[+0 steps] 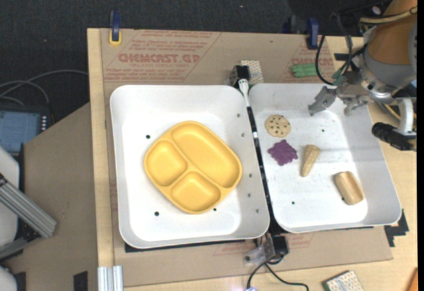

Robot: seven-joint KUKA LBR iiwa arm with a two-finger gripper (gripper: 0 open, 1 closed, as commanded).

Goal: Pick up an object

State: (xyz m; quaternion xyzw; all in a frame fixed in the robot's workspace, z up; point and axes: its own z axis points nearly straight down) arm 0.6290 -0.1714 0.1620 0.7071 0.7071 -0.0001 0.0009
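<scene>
Hovering with fingers spread and holding nothing, gripper (336, 100) above the far edge of the right bin (371, 217), probably for free descent. Lying loose below: cookie (277, 126), purple piece (283, 152), cone (309, 160), cylinder (348, 187).

The two bins (126, 170) look like smooth white plastic, and the yellow plate (192, 166) is smooth plastic with a soft shine. The board (165, 54) under them looks like matt brown paper. The gripper (336, 99) looks like grey metal.
</scene>
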